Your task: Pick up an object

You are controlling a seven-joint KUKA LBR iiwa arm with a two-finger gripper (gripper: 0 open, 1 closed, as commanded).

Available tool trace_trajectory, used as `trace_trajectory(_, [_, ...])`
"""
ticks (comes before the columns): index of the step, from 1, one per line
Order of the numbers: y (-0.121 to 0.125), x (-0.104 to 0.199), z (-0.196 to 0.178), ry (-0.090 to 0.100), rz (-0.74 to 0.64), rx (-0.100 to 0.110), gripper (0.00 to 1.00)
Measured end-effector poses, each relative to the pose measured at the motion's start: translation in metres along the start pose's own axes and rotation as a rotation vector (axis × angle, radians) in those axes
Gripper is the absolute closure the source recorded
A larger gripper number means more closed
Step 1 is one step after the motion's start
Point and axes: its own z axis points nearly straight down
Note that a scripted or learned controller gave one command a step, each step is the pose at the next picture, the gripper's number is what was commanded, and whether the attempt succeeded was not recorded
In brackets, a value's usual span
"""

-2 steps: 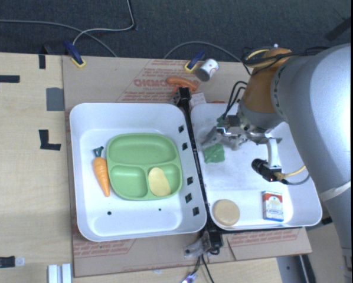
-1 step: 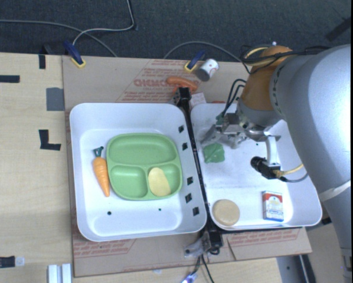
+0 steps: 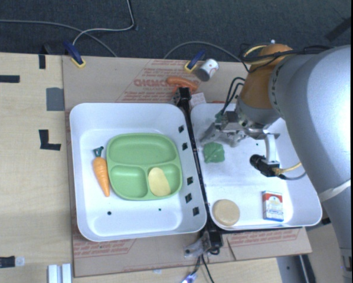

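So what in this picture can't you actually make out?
- Pincer: its tips blur against the white right bin, so whether they touch the green object is unclear.
- Green object: too small and soft-edged to identify.
- Small box: label print too tiny to read.
- Orange item behind the bins: partly hidden by the black divider clip.
- Arm: cut off by the right edge.

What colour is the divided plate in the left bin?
Light green. The divided plate shows clearly in the camera view.
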Motion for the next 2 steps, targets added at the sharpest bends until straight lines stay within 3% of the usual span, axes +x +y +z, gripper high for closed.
trace_trajectory(2, [-0.009, 0.000, 0.000, -0.001, -0.001, -0.002, 0.00])
